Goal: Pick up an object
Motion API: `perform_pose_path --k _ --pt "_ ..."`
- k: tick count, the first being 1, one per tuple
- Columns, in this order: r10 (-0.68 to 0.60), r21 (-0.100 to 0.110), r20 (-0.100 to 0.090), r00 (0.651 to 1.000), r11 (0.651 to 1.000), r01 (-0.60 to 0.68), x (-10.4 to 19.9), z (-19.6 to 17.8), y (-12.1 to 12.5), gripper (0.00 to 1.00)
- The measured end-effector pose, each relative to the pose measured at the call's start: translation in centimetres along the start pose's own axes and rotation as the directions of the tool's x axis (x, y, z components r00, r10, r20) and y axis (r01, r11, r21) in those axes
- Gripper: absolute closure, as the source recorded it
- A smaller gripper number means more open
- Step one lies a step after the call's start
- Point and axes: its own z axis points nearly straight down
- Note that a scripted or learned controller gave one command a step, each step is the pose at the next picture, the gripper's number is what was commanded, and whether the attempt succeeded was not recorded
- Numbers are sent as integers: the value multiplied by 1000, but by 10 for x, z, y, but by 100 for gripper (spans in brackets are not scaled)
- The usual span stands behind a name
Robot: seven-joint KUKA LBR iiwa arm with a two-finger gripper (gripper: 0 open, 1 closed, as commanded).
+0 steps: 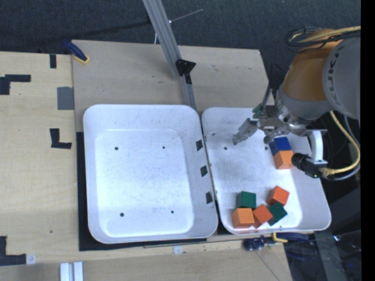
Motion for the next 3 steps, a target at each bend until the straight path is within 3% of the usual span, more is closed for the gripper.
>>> perform_pose_path --k 1,3 --pt "0 0 0 1000 1000 0 0 0 0 0" --pt "1 6 1 1000 1000 -1 0 105 -13 0"
